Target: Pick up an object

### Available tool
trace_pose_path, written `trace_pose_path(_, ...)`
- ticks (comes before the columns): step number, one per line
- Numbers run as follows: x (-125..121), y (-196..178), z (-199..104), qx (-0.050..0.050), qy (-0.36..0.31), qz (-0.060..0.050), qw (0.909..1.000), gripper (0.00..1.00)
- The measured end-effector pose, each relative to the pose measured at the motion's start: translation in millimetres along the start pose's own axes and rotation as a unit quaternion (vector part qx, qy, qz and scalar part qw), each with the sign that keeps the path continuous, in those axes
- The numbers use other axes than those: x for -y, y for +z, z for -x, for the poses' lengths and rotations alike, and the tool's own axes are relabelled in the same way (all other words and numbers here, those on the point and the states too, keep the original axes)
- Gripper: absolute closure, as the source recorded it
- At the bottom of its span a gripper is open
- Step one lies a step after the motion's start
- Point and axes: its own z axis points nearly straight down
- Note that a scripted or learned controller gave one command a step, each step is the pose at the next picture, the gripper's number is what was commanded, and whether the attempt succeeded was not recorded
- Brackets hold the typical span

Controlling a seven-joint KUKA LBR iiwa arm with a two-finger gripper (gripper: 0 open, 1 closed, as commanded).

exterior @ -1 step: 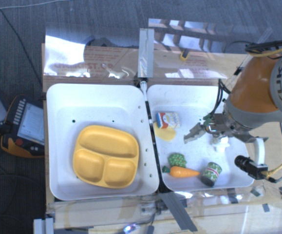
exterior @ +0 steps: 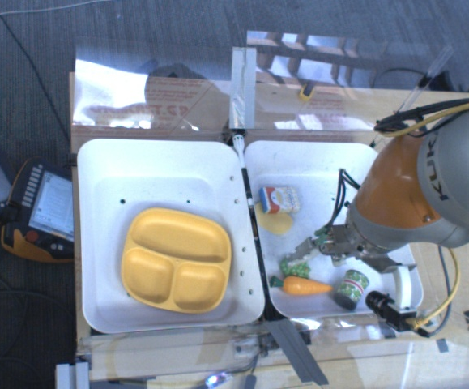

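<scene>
Yellow divided tray (exterior: pixel 176 259) far left of gripper, in left bin (exterior: pixel 104 177) | carton (exterior: pixel 279 200) up-left | carrot (exterior: pixel 306 286) just below-left | gripper (exterior: pixel 321 244) low in right bin (exterior: pixel 315 156), finger state unreadable | can (exterior: pixel 350 287) below-right

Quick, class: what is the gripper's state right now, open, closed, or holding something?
Gripper: cannot be told. It sits low in the right bin above the carrot, with nothing visibly held.

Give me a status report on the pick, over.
Gripper low in right bin, nothing seen held. Carrot, green can nearby. Yellow tray in left bin.
</scene>
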Motion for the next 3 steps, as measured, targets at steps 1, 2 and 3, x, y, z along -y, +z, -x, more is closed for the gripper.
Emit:
trace_pose_path(1,-63.4,-13.0,6.2,0.0,0.001,0.001,1.0,0.0)
trace_pose_path(2,-143.2,17.4,23.9,0.001,0.011,0.007,0.9999,0.0)
trace_pose_path(3,-189.5,32.2,2.7,0.002,0.051,0.009,0.9987,0.0)
